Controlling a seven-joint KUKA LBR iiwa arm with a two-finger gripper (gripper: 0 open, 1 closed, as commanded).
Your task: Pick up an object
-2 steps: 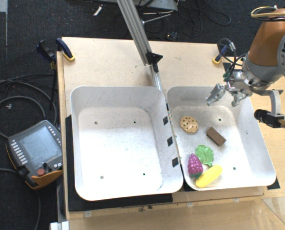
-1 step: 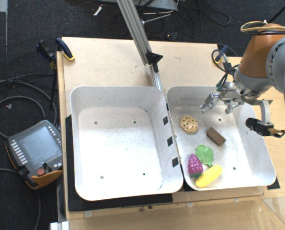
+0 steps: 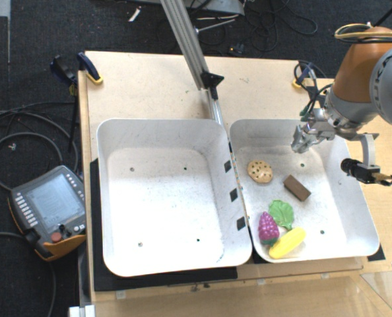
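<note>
- Camera view: the small brown rectangular block point(image 3: 297, 188) is lying in the right white bin point(image 3: 354, 210), long axis slanting down-right.
- The grey two-finger gripper point(image 3: 300, 142) is hovering up-screen of it, gripping nothing; spread unclear.
- The round speckled cookie point(image 3: 260, 172) is sitting left.

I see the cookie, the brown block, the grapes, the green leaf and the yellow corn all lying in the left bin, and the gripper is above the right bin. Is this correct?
Not quite: the cookie, brown block, grapes, green leaf and yellow corn lie in the right bin, not the left bin. The camera view shows this. The gripper is indeed above the right bin.
</note>
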